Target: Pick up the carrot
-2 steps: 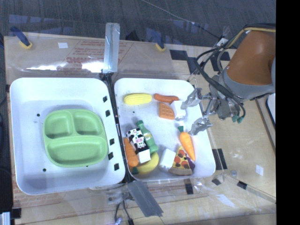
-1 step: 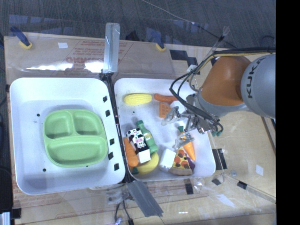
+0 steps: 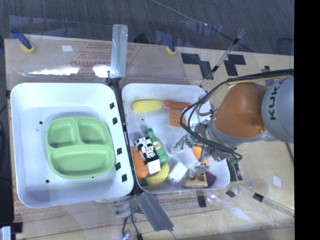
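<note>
The carrot, an orange tapered piece, lies along the left wall of the right bin, next to a green bottle and a cow-patterned carton. My gripper is low in the same bin, to the right of the carrot and about a hand's width from it. A small orange thing shows right at the gripper; whether it is gripped is unclear. The arm's orange band hangs over the bin's right side.
The right bin also holds a corn cob, an orange-red sausage-like piece, an orange cracker, a banana, a white block, a toast slice and a purple piece. A green divided plate lies in the left bin.
</note>
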You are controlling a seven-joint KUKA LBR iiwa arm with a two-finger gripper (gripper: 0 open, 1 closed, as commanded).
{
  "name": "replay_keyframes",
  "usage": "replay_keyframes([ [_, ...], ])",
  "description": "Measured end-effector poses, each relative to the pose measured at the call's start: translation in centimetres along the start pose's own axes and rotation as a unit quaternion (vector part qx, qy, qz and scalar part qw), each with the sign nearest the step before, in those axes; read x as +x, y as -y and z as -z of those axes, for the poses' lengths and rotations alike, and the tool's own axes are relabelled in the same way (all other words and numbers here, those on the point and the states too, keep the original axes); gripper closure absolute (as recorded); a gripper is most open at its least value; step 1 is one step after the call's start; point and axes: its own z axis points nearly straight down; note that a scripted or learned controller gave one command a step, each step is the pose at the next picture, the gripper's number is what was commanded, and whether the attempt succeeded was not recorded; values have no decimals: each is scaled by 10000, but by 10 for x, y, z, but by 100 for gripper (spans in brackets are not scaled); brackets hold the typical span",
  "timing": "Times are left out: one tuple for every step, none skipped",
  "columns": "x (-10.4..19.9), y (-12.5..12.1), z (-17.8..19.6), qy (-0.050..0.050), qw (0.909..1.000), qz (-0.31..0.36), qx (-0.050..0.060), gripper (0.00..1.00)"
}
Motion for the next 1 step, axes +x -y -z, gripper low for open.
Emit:
replay_keyframes([
  [-4, -2, 11, 14, 10000, 50, 9, 100],
])
